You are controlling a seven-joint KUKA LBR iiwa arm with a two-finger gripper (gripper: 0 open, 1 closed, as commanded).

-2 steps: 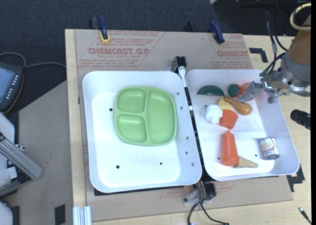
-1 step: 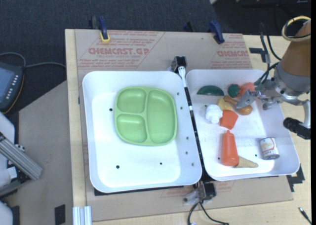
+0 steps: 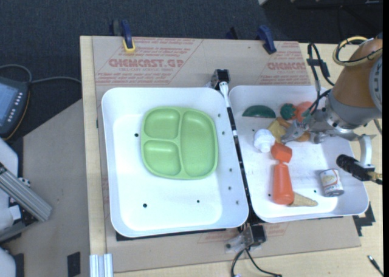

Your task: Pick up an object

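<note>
- Two shallow white bins sit side by side on a bench topped with brown printed board (image 3: pixel 182 57), which is held by a blue clamp (image 3: pixel 126 34) at the far left and another blue clamp (image 3: pixel 265 37) toward the far right.
- The left bin (image 3: pixel 121 166) carries a light green divided plate (image 3: pixel 180 142) with three compartments, lying flat near the bin's middle, a little toward the far side.
- The right bin (image 3: pixel 346 200) holds the clutter. A dark green dome-shaped piece (image 3: pixel 259 112) lies by the far edge, with an orange and green toy (image 3: pixel 292 111) just beside it.
- An orange bottle (image 3: pixel 281 177) lies lengthwise near the bin's middle, a white object (image 3: pixel 263 140) just off its far end and a tan cone-like piece (image 3: pixel 304 200) touching its near end.
- A small can (image 3: pixel 330 183) lies toward the near right corner.
- The grey arm with its orange band (image 3: pixel 355 84) comes in from the right, and the gripper (image 3: pixel 299 130) is low over the far half of the right bin, among the small toys there.
- I cannot tell how far the jaws are parted, or whether they have hold of anything.
</note>
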